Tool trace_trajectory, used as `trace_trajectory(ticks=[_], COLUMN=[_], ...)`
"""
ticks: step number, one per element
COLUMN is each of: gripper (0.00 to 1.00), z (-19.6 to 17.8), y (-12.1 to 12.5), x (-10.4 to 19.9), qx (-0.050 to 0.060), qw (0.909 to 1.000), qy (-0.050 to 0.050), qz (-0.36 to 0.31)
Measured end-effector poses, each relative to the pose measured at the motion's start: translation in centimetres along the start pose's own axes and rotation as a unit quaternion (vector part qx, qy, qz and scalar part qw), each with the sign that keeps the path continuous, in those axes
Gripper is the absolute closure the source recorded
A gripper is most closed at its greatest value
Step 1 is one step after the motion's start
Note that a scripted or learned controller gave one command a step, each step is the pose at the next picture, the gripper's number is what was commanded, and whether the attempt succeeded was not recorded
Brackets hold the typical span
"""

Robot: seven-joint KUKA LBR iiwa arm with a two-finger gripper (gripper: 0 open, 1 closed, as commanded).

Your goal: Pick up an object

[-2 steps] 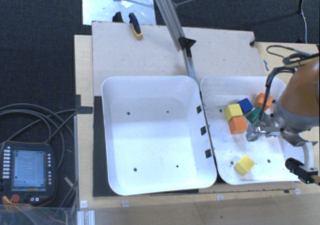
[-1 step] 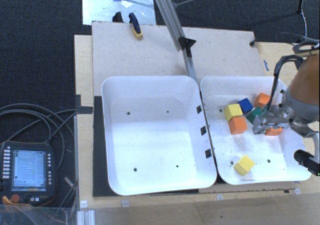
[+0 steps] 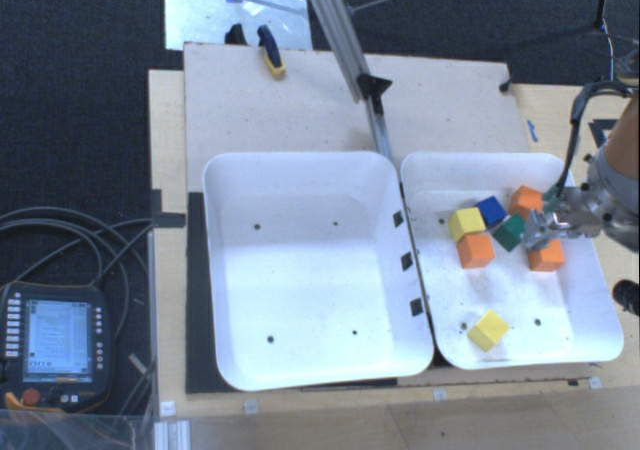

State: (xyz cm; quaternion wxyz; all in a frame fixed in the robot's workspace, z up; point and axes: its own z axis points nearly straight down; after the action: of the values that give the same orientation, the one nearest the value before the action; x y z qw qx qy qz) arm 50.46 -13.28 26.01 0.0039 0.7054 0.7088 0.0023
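Note:
The right bin (image 3: 590,328) holds several small blocks. A yellow block (image 3: 466,223), a blue block (image 3: 491,209), a green block (image 3: 510,233) and an orange block (image 3: 476,250) cluster near its middle. Another orange block (image 3: 525,200) lies toward the far side, a third orange one (image 3: 547,257) sits near the right wall, and a lone yellow block (image 3: 488,329) rests near the front. My gripper (image 3: 545,227) reaches in from the right and hangs low, just right of the green block and between the two rightmost orange blocks.
The left bin (image 3: 215,238) stands beside the right one, their rims meeting at a divider with black clips (image 3: 407,261). A slanted metal pole (image 3: 335,18) crosses the far bench. A teach pendant (image 3: 55,338) and cables lie at the left.

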Motion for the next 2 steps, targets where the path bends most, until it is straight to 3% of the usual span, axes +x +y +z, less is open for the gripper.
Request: trace_trajectory(ticks=[2], gripper=[1.0], z=[0.9], y=[2.7], x=[11.8], qx=[0.004], qw=[1.0], qy=[0.002], qz=[-0.003])
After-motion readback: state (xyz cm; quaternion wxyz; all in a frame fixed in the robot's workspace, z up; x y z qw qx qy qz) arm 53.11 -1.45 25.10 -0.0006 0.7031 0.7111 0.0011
